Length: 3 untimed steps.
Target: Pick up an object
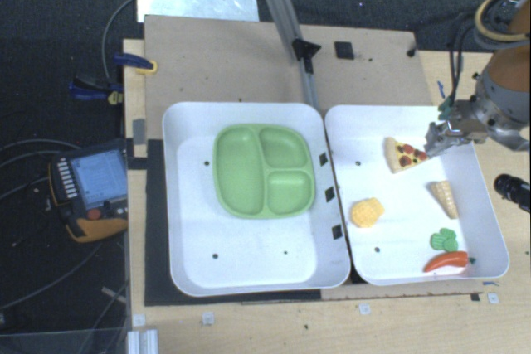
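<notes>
**Q:** From the camera above, where are you and what is nearest you?

**Me:** My gripper (437,137) is over the upper right part of the right bin (365,269), reaching in from the right. The nearest thing is the pizza slice (403,154), lying on the bin floor just to the left of my fingertips and a touch below them in this view. It looks to be touching them or nearly so; the slant of the camera will not let me say which.

**Q:** Do you have it?

**Me:** No, not that I can see. Nothing sits between my fingers. As to how wide they stand, I cannot tell (they read as one small grey cluster from up here).

**Q:** How does the slice lie?

**Me:** Its long axis runs roughly left to right, the pale crust end away from me, the point towards my tips. So I judge the coming move is a short shift left and down, with the fingers closing across the narrow width.

**Q:** And the rest?

**Me:** Further off in the same bin: a cone (445,198) below me, a yellow corn piece (367,212) towards the middle, a green sprig (444,240) and a red-orange piece (445,262) near the bottom corner. The green divided plate (265,170) is in the left bin (187,203), well apart.
</notes>
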{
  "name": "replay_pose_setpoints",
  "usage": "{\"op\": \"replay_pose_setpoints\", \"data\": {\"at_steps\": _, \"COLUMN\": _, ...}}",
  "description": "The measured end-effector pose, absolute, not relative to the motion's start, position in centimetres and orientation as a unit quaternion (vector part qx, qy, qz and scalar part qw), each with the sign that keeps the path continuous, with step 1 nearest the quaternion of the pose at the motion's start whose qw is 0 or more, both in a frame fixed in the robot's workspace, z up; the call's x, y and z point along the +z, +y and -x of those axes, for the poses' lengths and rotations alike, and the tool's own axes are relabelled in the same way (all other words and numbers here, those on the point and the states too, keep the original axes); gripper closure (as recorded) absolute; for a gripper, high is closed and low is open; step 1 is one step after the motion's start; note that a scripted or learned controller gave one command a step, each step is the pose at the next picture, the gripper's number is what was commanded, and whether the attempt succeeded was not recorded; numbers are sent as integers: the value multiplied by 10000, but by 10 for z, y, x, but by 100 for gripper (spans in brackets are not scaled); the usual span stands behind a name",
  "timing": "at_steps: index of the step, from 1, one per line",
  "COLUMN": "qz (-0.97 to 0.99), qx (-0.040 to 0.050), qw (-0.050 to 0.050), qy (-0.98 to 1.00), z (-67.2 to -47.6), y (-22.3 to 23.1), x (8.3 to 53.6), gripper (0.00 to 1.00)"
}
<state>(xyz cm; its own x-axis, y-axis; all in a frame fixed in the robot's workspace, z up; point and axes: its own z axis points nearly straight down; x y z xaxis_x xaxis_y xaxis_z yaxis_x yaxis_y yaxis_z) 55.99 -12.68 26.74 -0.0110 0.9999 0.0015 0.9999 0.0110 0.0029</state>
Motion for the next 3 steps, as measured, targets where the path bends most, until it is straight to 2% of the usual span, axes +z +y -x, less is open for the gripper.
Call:
{"op": "replay_pose_setpoints", "data": {"at_steps": 1, "qz": -7034, "qx": 13, "qw": -1, "qy": 7108, "z": -554, "y": -76, "x": 270, "gripper": 100}}
{"op": "replay_pose_setpoints", "data": {"at_steps": 2, "qz": -7034, "qx": 10, "qw": -4, "qy": 7107, "z": -547, "y": -23, "x": 251, "gripper": 100}}
{"op": "replay_pose_setpoints", "data": {"at_steps": 3, "qz": -7033, "qx": 17, "qw": -3, "qy": 7109, "z": -550, "y": 31, "x": 251, "gripper": 100}}
